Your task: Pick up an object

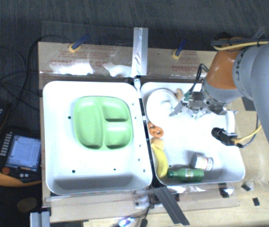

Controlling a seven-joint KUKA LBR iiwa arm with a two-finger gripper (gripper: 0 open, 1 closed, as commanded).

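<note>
Camera view, as I watched from the remote desk:

Bench: I saw two shallow white bins side by side, the left bin and the right bin, with a metal divider strip at the seam between them.

Left bin: it held a green divided plate, lying flat near the middle, tilted slightly in plan.

Arm: the grey arm with its orange band reached in from the right over the upper part of the right bin.

Gripper: the gripper hung over the bin's upper left area, next to a white bowl. I could not tell how its fingers stood, and I saw nothing held in it.

Right bin, left wall: an orange ring-shaped item sat just above a yellow banana, both against the wall.

Right bin, front edge: a green bottle lay on its side, touching the banana's lower end; a small white jar lay tipped just above the bottle.

Beside the bench: I noted a handheld pendant with a lit screen on the dark floor, left of the bins.
</note>
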